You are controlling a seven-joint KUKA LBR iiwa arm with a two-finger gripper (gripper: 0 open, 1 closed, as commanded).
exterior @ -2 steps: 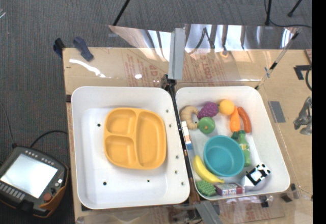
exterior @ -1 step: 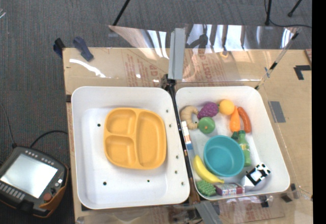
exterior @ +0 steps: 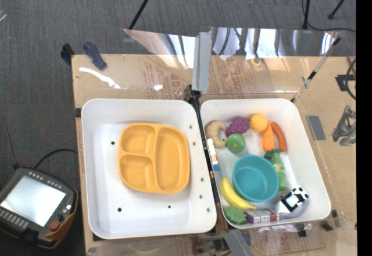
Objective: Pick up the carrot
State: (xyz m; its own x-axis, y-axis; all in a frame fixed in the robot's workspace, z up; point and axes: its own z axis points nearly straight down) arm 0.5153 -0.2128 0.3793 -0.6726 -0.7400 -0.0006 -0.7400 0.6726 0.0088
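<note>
The carrot [exterior: 267, 140] is a short orange piece lying in the right bin [exterior: 308, 150], near its back right. Its green top points toward the front, beside a green bottle [exterior: 279, 170]. A red-orange pepper-like piece [exterior: 279, 135] lies against the carrot's right side, and an orange fruit [exterior: 258, 122] sits just behind it. A teal bowl [exterior: 256, 178] stands right in front of the carrot.
The right bin also holds purple grapes [exterior: 237, 126], a green apple [exterior: 235, 143], a beige pastry [exterior: 216, 131], a banana [exterior: 233, 194], a black-and-white cube [exterior: 295, 198] and small boxes. A yellow divided plate [exterior: 154, 157] lies in the left bin [exterior: 99, 132]. A grey metal part [exterior: 345, 127] sits at the right edge.
</note>
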